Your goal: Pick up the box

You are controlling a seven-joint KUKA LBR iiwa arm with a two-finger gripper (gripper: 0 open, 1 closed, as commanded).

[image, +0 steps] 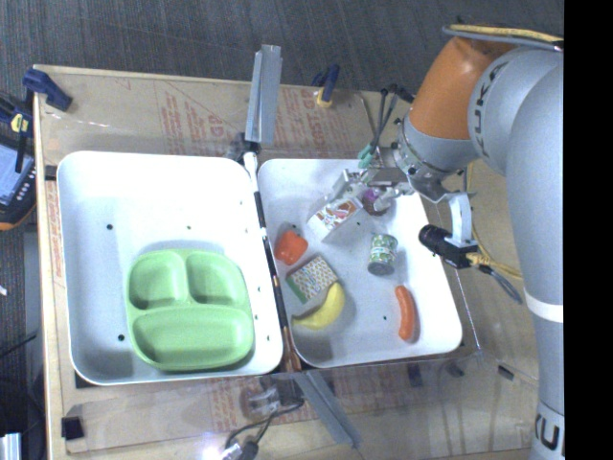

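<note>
A small box (pixel 312 277) with a green and grey pattern lies flat near the left side of the right bin (pixel 436 338). A banana (pixel 325 310) touches its front edge. My gripper (pixel 370 182) hangs at the back of the same bin, well behind and to the right of the box. It is over a purple object (pixel 373 198) and beside a white and red packet (pixel 334 215). Nothing from the bin is seen lifted by it.
Also in the right bin are a red-orange item (pixel 290 246) close behind the box, a small can (pixel 383 253) and a sausage (pixel 407 312). The left bin (pixel 86 190) holds a green divided tray (pixel 190 309). The arm (pixel 479 75) fills the back right.
</note>
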